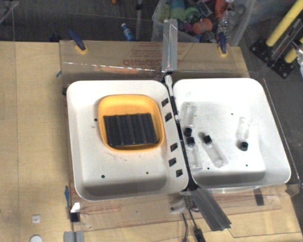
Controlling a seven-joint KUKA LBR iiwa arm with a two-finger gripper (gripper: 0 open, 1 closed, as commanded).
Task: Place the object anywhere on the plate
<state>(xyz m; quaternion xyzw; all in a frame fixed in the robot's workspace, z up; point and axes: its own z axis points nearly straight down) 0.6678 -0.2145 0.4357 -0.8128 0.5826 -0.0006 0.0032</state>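
My hand's state I cannot tell. Capped vials (212, 148) lie loose for picking; orange plate (129, 101) waits in the neighbouring bin (81, 135).

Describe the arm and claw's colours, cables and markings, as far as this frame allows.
Cannot tell any of that from this frame. What it gives: the left white bin with an orange plate bearing a black ridged insert, and the right white bin with clear black-capped vials.

The wooden bench (25, 135) bears two white bins (86, 175) (side by side, touching).
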